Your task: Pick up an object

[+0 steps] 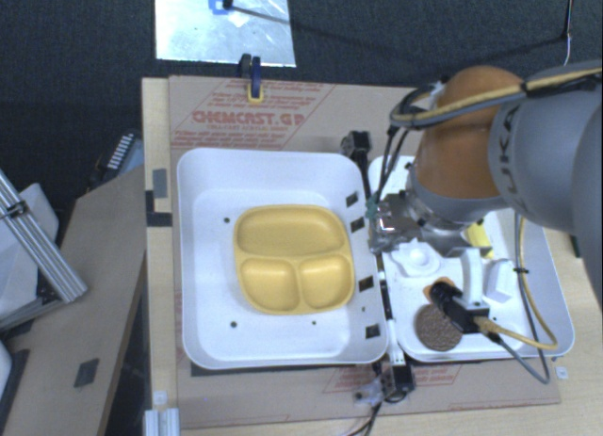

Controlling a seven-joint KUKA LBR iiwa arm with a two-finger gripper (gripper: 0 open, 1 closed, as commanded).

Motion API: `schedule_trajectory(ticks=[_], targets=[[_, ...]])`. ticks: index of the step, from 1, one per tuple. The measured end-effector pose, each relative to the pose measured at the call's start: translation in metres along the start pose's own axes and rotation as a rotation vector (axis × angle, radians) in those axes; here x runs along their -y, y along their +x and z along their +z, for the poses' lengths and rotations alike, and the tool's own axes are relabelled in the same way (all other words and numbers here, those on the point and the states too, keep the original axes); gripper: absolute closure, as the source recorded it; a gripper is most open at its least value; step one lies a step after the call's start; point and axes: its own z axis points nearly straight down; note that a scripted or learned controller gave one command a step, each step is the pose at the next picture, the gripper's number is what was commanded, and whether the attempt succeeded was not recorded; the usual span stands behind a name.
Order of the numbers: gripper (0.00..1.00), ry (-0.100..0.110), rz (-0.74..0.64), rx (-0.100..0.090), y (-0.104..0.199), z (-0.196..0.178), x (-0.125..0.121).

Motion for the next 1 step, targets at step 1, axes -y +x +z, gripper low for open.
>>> schedule_trajectory(ticks=[1], targets=[[1.0,-0.002,-0.001,-0.001,0.0595,0.0005,0.003]])
